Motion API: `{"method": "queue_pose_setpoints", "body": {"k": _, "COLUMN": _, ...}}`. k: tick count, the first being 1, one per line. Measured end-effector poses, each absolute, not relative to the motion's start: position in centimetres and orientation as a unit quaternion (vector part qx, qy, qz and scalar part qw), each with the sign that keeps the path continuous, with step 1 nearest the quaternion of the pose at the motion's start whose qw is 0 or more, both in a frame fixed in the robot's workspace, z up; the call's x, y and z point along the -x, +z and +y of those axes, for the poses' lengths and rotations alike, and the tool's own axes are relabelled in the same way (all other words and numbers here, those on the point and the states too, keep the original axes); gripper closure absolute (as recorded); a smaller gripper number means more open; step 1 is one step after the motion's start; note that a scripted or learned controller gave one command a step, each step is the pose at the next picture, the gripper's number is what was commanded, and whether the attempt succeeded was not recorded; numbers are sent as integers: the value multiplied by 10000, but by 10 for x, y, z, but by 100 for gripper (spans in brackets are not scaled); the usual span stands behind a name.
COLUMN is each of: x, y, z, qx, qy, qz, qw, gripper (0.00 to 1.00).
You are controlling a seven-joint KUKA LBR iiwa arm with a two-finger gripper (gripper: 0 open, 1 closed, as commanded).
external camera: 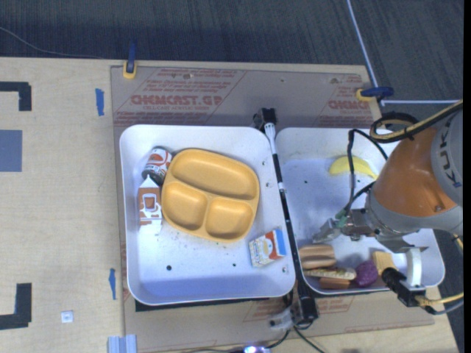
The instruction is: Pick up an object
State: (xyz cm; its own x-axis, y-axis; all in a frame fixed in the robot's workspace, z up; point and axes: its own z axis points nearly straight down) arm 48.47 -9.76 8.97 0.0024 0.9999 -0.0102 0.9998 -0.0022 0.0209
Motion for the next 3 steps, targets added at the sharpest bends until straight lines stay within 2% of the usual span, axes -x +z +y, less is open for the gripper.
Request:
{"method": "queue_pose_setpoints", "body": {"k": 1, "x": -486, "y": 101, "z": -101, "qx": -7091, "qy": 38, "qz": 7049, "qw": 167, "gripper": 100}}
{"method": "queue_pose_setpoints", "body": {"k": 2, "x": -481, "y": 185, "z": -30, "qx": -7066, "qy": 9, "qz": 7077, "qw": 2, "gripper": 100}}
{"method": "queue_pose_setpoints", "body": {"k": 3, "x": -481, "y": 185, "z": -30, "qx": -7069, "qy": 5, "qz": 7073, "qw": 3, "gripper": 0}}
